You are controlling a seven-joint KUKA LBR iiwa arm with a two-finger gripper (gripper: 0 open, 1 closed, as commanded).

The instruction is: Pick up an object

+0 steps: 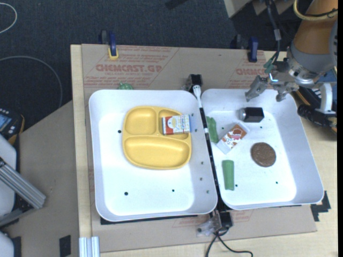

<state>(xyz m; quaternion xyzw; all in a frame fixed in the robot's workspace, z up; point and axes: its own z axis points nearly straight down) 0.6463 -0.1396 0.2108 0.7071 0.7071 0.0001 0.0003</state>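
Objects lie across 2 white bins: the right bin (300, 159) holds a black block (252, 114), a red-and-white packet (232, 138), a brown disc (263, 155) and 2 green sticks (229, 174). A small carton (177, 125) with unreadable print sits in the yellow divided tray (155, 151) in the left bin (110, 159). "CHEMCAST GP" shows faintly on the board (128, 67). The gripper (269, 88) hangs spread open, holding nothing, above the right bin's far edge, near the black block.

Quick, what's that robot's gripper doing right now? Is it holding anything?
Gripper: open, holding nothing, hovering over the far edge of the right bin.
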